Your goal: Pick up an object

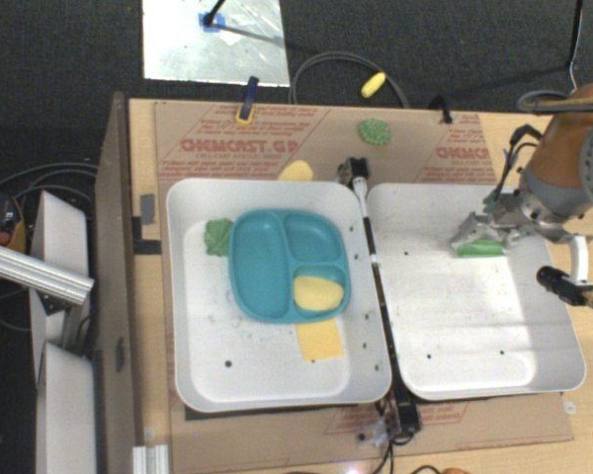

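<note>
1 pincer [477,235] over green object [480,249]

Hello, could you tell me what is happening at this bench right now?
The grey arm's two-finger gripper is down in the right-hand white bin, directly over a small flat green object near the bin's back edge. Whether it has a hold on it cannot be told. The left-hand white bin holds a teal divided plate with a yellow oval piece in one compartment, a flat yellow square beside it, and a green leafy piece.
</note>
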Available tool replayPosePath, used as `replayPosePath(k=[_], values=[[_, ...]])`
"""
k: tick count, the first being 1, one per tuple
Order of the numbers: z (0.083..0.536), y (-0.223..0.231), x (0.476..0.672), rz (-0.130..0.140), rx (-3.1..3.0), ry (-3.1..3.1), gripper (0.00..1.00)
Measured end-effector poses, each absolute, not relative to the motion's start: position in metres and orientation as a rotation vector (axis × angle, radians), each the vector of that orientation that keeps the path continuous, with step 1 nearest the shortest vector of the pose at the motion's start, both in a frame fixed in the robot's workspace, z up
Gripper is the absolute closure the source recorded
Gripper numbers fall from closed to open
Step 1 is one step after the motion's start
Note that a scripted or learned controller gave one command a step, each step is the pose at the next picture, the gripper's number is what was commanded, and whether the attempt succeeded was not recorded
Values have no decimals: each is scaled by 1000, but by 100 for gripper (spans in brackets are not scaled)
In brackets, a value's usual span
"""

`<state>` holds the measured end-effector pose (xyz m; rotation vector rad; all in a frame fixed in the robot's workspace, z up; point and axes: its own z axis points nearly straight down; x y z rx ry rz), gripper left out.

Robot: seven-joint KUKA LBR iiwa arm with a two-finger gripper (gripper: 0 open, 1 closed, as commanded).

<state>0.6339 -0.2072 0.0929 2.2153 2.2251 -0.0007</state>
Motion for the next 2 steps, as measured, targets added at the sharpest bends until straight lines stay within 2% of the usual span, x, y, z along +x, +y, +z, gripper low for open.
replayPosePath(k=[1, 2], values=[[109, -207, 635, 4, 2210, 2225, 100], [141, -146, 671, 7, 2207, 2229, 100]])
